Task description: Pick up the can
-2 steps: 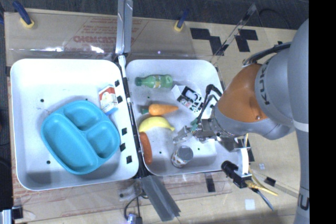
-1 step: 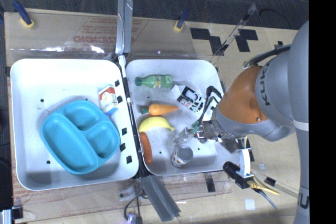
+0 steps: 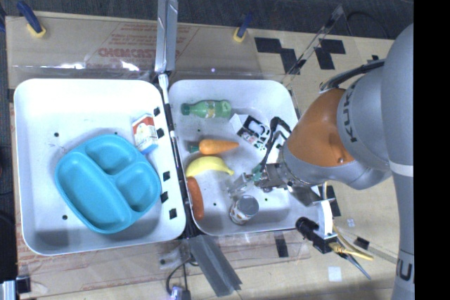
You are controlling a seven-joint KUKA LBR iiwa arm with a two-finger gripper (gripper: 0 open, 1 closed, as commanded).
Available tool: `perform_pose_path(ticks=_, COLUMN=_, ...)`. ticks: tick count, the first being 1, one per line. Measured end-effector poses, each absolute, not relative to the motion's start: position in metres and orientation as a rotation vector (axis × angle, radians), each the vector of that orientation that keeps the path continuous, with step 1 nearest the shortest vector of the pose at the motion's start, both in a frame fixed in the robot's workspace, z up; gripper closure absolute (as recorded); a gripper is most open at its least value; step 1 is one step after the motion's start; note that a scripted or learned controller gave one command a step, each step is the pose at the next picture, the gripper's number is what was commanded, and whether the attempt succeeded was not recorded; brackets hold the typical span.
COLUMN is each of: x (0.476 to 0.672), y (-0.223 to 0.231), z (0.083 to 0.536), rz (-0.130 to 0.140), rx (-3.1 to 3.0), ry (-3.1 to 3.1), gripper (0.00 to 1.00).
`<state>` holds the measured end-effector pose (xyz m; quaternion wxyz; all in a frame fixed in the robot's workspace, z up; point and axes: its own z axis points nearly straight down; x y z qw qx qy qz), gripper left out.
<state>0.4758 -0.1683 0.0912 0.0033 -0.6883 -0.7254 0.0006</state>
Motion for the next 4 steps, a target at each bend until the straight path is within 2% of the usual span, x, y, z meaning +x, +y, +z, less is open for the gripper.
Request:
perform_pose_path(ticks=1, x=0.4761, y=-0.1678, z=0.1007, rz=0.003, rx=-2.151, ry=-2.279, gripper=1.00)
perform_pose_path(ticks=2, x=0.4761, y=-0.1677, z=0.1007, rz=0.004, rx=-2.150, ry=-2.280, gripper=0.00)
perform_pose_path(ticks=3, x=0.4764, y=-0.1672, z=0.1101, rz=0.005, rx=-2.145, ry=-2.283, gripper=1.00)
perform_pose_path(ticks=4, x=0.4764, y=-0.1672, z=0.1101, rz=0.005, rx=-2.144, ry=-2.283, gripper=0.00)
